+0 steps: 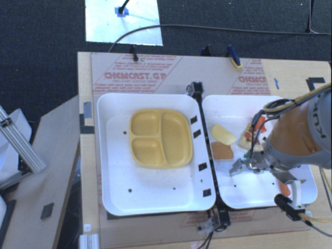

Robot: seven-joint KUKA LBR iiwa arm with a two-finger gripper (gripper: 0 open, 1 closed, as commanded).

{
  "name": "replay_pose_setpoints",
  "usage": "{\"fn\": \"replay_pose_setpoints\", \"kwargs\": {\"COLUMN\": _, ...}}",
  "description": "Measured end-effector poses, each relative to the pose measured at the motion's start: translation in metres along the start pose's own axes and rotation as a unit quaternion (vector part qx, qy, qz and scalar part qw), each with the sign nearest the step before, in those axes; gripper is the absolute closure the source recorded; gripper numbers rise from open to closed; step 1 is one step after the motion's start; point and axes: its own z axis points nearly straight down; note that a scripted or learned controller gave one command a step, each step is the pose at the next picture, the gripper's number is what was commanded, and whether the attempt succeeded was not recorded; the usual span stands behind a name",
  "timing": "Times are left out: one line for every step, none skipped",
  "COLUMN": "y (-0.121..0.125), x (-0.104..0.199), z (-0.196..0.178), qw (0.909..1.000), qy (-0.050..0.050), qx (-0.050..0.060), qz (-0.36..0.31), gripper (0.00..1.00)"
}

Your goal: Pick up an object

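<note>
The brown toy slice (pixel 222 151) lies flat in the right bin (pixel 228 198), near the divider, touching a pale yellow piece (pixel 223 134) just above it. The gripper (pixel 244 166) hangs just right of and below the slice, so the slice lies up and left of the jaws; whether they are spread or pressed together I cannot tell. The left bin (pixel 115 191) holds a yellow divided plate (pixel 158 138) on the counter (pixel 140 69)

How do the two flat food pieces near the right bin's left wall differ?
The pale yellow piece is lighter and lies farther up the bin; the brown piece is darker, squarer and sits just below it, nearer the gripper. Both lie flat on the right bin floor, close together, neither between the fingers.
</note>
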Motion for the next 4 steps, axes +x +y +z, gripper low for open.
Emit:
{"fn": "replay_pose_setpoints", "kwargs": {"y": 0.001, "x": 0.000, "z": -0.013, "qw": 1.0000, "qy": -0.001, "qx": -0.002, "qz": -0.001, "gripper": 1.00}}
{"fn": "replay_pose_setpoints", "kwargs": {"y": 0.002, "x": -0.007, "z": -0.075, "qw": 1.0000, "qy": -0.002, "qx": -0.005, "qz": -0.001, "gripper": 1.00}}
{"fn": "replay_pose_setpoints", "kwargs": {"y": 0.009, "x": -0.001, "z": -0.136, "qw": 1.0000, "qy": -0.001, "qx": -0.006, "qz": -0.002, "gripper": 1.00}}
{"fn": "replay_pose_setpoints", "kwargs": {"y": 0.011, "x": -0.002, "z": -0.190, "qw": 1.0000, "qy": -0.001, "qx": -0.005, "qz": -0.002, "gripper": 1.00}}
